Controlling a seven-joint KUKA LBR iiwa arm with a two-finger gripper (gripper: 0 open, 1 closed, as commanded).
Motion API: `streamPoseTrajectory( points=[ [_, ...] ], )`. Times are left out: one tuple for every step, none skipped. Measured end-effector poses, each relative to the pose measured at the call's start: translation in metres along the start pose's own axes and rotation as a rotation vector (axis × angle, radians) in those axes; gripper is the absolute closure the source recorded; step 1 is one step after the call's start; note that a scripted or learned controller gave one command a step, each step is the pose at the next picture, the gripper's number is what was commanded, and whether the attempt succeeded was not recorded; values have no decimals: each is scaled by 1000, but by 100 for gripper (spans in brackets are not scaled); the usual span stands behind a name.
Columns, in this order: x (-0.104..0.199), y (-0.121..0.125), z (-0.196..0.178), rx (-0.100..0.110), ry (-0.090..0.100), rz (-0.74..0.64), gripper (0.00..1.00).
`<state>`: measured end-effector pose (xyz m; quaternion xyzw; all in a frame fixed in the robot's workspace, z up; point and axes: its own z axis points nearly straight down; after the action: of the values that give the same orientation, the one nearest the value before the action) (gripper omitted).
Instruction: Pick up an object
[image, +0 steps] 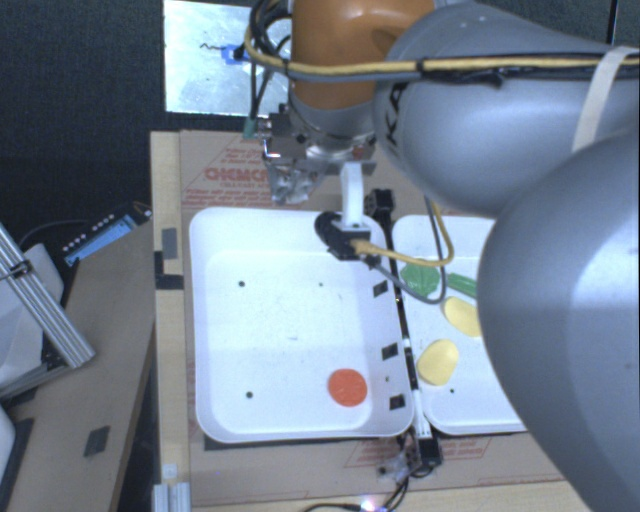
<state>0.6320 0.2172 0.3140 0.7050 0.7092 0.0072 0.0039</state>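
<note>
Two-finger gripper (288, 183) on the grey arm hangs over the far rim of the shallow white bin on the view's left (270, 320). Wide or narrow, cannot tell, since the metal there is blurred. A flat round orange disc (348, 387) lies on that bin's floor, well apart from the gripper and toward the near rim. The second shallow white bin (470, 405) sits past the divider, off to the gripper's side. In it are a pale yellow rounded piece (438, 361), another yellow rounded piece (461, 316) just beside it and closer to the gripper, and a green piece (425, 279) closest of the three — maybe leaf-shaped, hard to tell.
</note>
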Motion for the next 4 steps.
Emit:
streamPoseTrajectory(
  points=[
    [19, -30, -34, 11, -1, -2, 100],
    [8, -52, -83, 10, -1, 0, 100],
    [20, -98, -110, 13, -1, -2, 100],
    [-124, -87, -119, 11, -8, 19, 100]
  ],
)
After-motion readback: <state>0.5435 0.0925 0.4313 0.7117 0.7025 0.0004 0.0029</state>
